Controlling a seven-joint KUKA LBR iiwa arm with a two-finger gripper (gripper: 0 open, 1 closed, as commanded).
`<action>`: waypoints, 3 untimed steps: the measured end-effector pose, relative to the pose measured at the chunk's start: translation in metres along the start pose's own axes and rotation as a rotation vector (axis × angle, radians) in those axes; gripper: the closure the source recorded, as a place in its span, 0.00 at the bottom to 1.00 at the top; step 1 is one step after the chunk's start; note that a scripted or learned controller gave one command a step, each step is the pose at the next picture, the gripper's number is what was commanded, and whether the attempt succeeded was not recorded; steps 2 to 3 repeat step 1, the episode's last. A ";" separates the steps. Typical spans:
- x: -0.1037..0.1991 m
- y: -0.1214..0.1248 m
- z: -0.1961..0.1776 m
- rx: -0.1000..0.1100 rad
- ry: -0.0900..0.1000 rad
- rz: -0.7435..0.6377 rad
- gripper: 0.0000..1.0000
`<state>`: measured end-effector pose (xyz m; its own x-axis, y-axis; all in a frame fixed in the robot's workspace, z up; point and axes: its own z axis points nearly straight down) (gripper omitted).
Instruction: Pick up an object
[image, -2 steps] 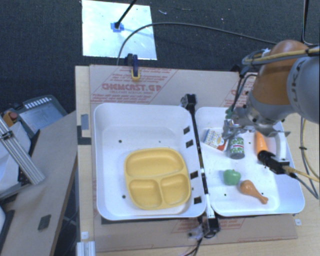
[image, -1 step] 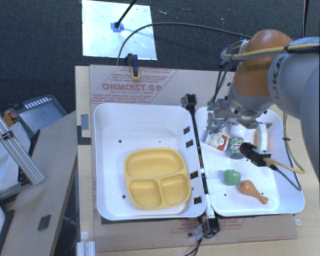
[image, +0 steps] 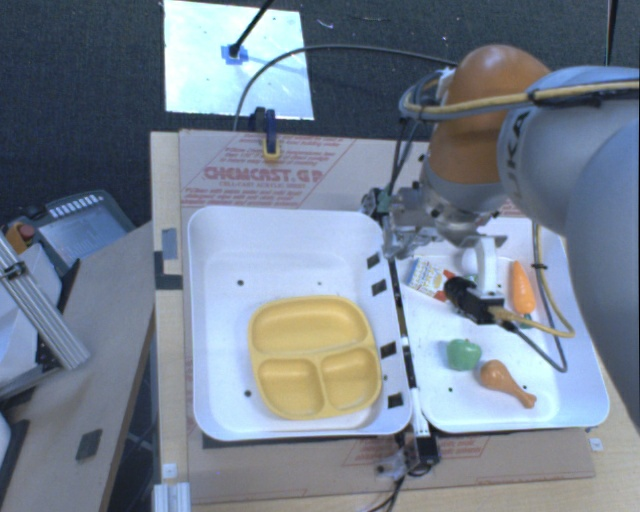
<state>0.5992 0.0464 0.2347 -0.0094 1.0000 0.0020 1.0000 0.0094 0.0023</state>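
My gripper (image: 400, 238) hangs over the upper left corner of the right bin (image: 575, 400), close to the ridge between the two bins. Just below it lies a small colourful packet (image: 428, 277). Further toward the front of that bin sit a green toy pepper (image: 462, 353) and a tan toy drumstick (image: 505, 383). An orange carrot (image: 522, 288) lies by the right side, partly behind a yellow cable. Nothing is visibly held.
A yellow three-compartment plate (image: 315, 355) lies in the front half of the left bin (image: 215, 300). The arm's bulky grey and orange wrist covers the back of the right bin. A grey ramp and metal rail stand to the bench's left.
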 end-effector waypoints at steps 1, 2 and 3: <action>0.055 0.007 0.017 0.002 0.000 0.000 1.00; 0.055 0.007 0.017 0.002 0.000 0.000 1.00; 0.055 0.007 0.017 0.002 0.000 0.000 1.00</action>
